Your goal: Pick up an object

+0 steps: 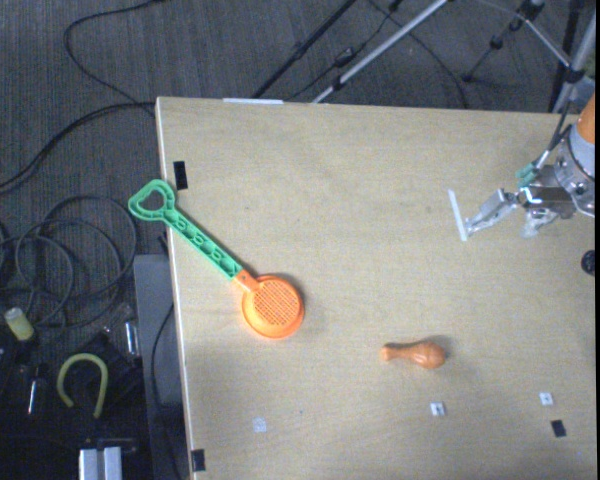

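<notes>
My gripper (467,218) hangs over desk (360,168) at right, fingers spread wide, nothing between. Orange pin (416,354) lies nearest, below-left of gripper, long axis left-right. Sieve (220,263) well apart, further left.

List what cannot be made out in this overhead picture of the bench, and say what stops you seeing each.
1. Arm: cut off by the camera view's right edge, beyond its orange band.
2. Gripper: too small and pale against the bench to tell how it stands.
3. Small dark marks on the bench: too small to identify.
4. Green-handled paddle: its handle tip overhangs the bench edge.
</notes>
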`<state>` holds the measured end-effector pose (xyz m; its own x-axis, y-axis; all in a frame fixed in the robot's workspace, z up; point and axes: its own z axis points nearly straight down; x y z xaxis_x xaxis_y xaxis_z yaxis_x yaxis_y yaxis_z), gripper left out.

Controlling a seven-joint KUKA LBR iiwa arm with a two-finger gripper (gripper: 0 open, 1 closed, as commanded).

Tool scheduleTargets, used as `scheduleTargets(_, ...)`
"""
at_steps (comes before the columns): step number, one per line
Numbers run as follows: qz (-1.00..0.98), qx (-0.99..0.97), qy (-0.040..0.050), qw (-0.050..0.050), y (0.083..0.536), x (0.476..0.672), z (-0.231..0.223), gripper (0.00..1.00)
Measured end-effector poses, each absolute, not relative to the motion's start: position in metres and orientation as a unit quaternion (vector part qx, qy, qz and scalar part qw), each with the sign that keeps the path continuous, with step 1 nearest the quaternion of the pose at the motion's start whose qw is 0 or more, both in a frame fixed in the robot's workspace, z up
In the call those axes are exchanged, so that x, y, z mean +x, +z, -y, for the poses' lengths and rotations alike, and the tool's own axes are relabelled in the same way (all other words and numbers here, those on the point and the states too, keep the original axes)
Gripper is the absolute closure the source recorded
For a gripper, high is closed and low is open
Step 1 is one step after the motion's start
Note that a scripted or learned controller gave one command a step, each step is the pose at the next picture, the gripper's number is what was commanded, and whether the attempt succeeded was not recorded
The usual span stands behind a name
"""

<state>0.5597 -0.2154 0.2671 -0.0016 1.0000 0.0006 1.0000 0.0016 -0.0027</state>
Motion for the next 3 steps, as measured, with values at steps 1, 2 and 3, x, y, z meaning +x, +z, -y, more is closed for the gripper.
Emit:
scheduleTargets(1, 0.742, -0.671, 0.0013, 0.001, 0.18, 0.62, 0.201, 0.0)
scheduleTargets(2, 0.792, -0.61, 0.0017, -0.001, 0.114, 0.651, 0.218, 0.0)
scheduleTargets(3, 0.862, -0.507, 0.0008, 0.0, 0.084, 0.669, 0.183, 0.0)
